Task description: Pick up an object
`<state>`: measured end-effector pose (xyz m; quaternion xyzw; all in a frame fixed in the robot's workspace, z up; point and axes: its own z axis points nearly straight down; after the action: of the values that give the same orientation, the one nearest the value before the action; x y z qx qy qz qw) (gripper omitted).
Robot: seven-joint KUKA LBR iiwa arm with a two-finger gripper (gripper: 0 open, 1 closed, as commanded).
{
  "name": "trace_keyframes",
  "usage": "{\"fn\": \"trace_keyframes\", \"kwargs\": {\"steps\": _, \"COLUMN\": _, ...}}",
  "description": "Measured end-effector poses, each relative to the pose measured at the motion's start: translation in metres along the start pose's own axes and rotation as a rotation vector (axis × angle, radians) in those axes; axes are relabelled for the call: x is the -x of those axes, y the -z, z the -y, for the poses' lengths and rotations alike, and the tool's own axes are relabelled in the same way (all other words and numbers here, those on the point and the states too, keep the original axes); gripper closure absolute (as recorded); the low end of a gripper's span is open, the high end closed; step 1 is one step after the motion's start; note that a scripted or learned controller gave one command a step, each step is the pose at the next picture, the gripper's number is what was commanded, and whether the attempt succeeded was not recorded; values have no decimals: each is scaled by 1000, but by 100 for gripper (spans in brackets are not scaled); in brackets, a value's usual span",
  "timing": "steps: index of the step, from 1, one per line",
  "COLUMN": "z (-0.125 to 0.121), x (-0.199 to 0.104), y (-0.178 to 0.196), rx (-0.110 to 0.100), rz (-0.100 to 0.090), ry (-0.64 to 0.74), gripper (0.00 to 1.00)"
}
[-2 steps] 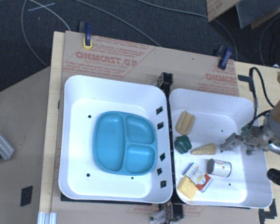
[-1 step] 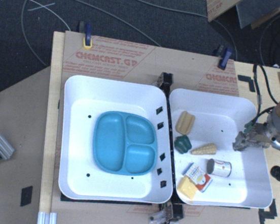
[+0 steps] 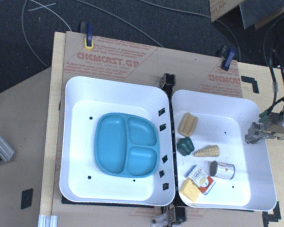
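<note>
The right bin (image 3: 252,166) holds several small objects: a tan bread-like piece (image 3: 187,125), a dark green lump (image 3: 185,145), a yellow corn cob (image 3: 207,151), a small silver can (image 3: 222,170), a red and white packet (image 3: 200,177) and a yellow cheese wedge (image 3: 190,190). My gripper (image 3: 256,132) hangs at the right rim of this bin, well to the right of the objects. Nothing shows between its fingers.
The left bin (image 3: 75,127) carries a blue divided plate (image 3: 127,145). A black hinge strip with clips (image 3: 165,139) runs between the bins. Cables trail across the dark floor at the back, and cardboard lies under both bins.
</note>
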<state>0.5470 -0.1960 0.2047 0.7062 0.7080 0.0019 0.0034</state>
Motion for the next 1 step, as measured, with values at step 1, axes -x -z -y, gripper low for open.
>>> {"fn": "trace_keyframes", "kwargs": {"steps": 1, "z": -1, "x": 0, "y": 16, "rx": -4, "rz": -1, "ry": -1, "gripper": 100}}
